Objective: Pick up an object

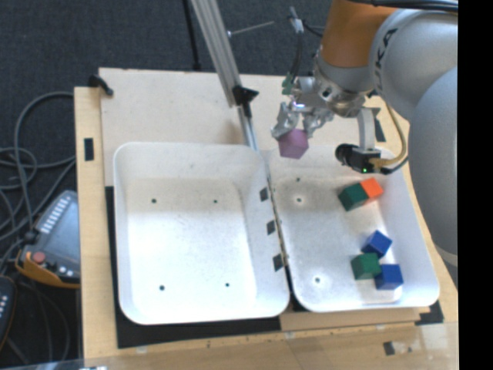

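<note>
Bench (177,106) is pale wood on dark carpet, w/ two white bins. Gripper (295,132) is closed on a purple block (293,143), raised over back edge of right bin (323,276). Other blocks sit near its right wall; left bin (192,237) has much free floor.

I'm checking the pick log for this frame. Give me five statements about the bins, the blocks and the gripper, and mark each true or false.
1. The gripper holds a purple block above the bins. True.
2. The orange block lies in the left bin. False: it lies in the right bin, touching a green block.
3. Two blue blocks lie in the right bin. True.
4. The purple block rests on the floor of the left bin. False: it hangs between the fingers, near the far edge of the right bin.
5. Only one green block is in the right bin. False: a second green block sits between the blue ones.
</note>
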Controlling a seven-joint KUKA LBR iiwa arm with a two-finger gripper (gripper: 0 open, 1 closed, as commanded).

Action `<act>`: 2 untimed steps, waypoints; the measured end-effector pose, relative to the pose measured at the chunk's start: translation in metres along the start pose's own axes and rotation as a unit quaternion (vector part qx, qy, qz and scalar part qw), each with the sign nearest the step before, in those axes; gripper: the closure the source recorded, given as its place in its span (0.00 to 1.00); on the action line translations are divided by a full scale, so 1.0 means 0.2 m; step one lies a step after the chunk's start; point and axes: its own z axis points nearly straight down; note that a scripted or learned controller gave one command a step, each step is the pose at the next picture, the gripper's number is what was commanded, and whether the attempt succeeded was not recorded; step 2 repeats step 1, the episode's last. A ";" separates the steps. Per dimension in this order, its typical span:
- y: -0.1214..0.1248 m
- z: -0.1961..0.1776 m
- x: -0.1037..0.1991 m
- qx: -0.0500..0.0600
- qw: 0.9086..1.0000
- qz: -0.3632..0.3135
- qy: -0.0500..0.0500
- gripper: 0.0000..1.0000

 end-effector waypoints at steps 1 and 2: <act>-0.05 0.28 0.26 0.007 1.000 -0.001 0.000 1.00; -0.05 0.28 0.26 0.007 1.000 -0.001 0.000 1.00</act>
